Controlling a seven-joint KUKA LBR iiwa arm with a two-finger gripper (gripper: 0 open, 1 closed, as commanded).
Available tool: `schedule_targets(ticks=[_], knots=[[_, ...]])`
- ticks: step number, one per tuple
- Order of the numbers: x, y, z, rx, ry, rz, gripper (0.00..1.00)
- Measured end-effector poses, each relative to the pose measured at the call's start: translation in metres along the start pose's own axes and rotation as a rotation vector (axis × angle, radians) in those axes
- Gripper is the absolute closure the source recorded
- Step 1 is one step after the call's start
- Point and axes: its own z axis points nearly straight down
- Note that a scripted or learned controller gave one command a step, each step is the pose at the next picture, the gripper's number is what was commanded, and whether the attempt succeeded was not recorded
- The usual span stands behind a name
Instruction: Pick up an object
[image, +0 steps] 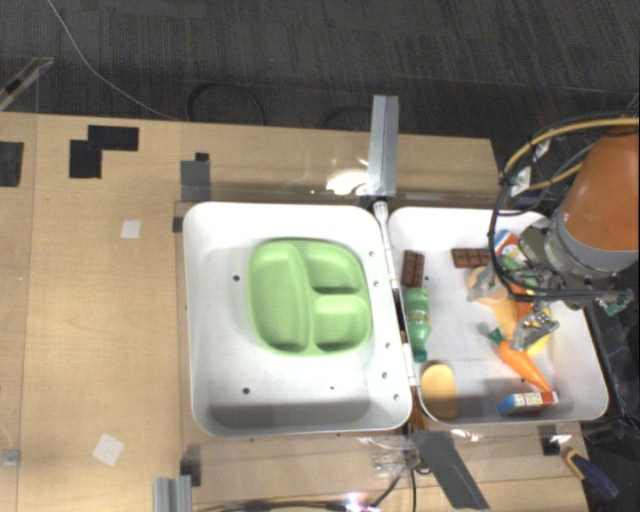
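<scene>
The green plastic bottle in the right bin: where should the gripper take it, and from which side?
Grip the green plastic bottle across its middle, coming from straight above. It lies flat along the bin's left wall, so a side approach looks blocked.

Fixed above the bench, looking down at a slant. Faces the two white bins, both taken in whole: left bin around the middle of the frame, right bin beside it. Far enough back to catch bench wood left of the left bin and dark carpet beyond it. Arm entering over the right bin.
</scene>
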Motion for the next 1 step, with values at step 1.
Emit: schedule_targets(ticks=[1], knots=[[0.0293,-0.0297,0.1166,0.0,0.001,0.129,0.0]])
